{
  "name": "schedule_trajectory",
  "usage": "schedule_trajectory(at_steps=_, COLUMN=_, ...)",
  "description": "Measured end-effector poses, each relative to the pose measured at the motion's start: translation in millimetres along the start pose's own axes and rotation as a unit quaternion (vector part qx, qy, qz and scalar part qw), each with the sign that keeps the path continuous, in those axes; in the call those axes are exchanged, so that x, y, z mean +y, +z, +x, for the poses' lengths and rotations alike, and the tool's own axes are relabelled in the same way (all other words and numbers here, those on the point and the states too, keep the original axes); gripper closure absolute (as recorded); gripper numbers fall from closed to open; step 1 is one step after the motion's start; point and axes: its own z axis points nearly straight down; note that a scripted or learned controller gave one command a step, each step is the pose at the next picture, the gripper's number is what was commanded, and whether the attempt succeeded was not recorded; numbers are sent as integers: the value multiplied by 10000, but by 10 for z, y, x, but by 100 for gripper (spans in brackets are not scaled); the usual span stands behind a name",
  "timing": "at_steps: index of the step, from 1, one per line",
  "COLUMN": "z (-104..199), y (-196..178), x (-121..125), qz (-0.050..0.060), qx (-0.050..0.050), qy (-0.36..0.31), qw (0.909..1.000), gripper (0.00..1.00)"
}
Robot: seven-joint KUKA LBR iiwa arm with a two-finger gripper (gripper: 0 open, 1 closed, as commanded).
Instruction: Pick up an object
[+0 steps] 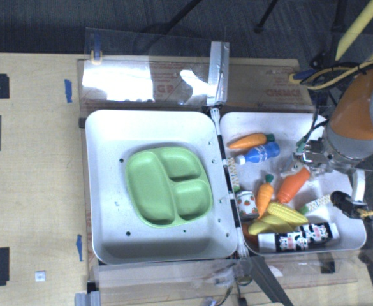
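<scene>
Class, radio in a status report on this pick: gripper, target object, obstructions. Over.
Gripper low over right bin, at top of big carrot; grasp unconfirmed. Corn and small carrot crowd it. Green tray sits in left bin.

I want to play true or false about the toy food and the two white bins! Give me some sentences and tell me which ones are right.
1. The green divided plate sits in the left bin. True.
2. The toy corn lies on the green plate. False: it lies in the right bin, among the other toys.
3. There are three toy carrots in the right bin: one near the top, a small one and a bigger one. True.
4. The blue bottle is in the left bin. False: it lies in the right bin, just below the top carrot.
5. The arm comes in from the right side of the picture. True.
</scene>
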Motion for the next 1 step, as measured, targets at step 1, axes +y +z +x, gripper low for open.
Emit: schedule_trajectory(at_steps=1, z=302, y=170, x=-226, qz=-80, qx=-15, qy=114, qw=9999, gripper=100)
